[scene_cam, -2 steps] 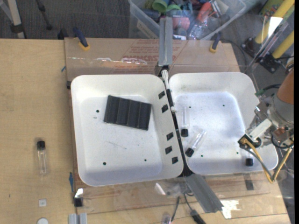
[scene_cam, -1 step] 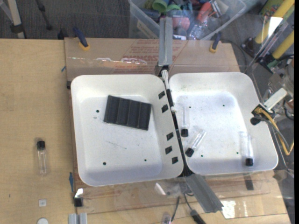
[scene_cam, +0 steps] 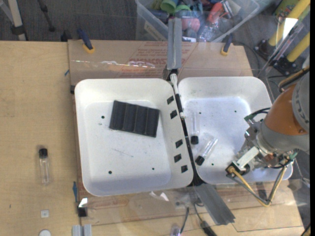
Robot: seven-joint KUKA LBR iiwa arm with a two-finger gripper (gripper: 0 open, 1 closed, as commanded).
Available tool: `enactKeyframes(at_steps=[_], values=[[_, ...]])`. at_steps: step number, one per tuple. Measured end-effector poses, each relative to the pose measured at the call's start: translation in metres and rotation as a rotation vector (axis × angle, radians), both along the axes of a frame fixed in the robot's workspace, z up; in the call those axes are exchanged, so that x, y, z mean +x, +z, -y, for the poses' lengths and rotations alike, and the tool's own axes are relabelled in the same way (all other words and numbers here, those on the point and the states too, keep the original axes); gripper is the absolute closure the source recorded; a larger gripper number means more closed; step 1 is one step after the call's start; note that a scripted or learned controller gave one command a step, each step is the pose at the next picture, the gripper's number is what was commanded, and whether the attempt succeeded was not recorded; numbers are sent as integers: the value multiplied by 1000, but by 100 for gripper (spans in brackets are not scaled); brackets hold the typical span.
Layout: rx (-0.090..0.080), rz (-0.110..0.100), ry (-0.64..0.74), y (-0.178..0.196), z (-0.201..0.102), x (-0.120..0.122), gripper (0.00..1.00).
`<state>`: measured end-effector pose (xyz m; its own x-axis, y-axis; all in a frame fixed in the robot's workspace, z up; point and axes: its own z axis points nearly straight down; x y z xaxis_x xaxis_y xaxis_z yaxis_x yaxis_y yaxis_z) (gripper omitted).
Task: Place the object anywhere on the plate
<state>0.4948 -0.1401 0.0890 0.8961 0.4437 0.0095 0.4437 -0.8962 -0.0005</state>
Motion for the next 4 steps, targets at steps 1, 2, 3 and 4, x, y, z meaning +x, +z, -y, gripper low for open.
enactKeyframes(at_steps=[1,2,3,4], values=[[-4,-11,-49,139,23,-8,100],[-6,-9,268,189,6,91,100],[-5,-10,517,173,-58,30,100],[-7,-8,361,205,-78,92,100]])
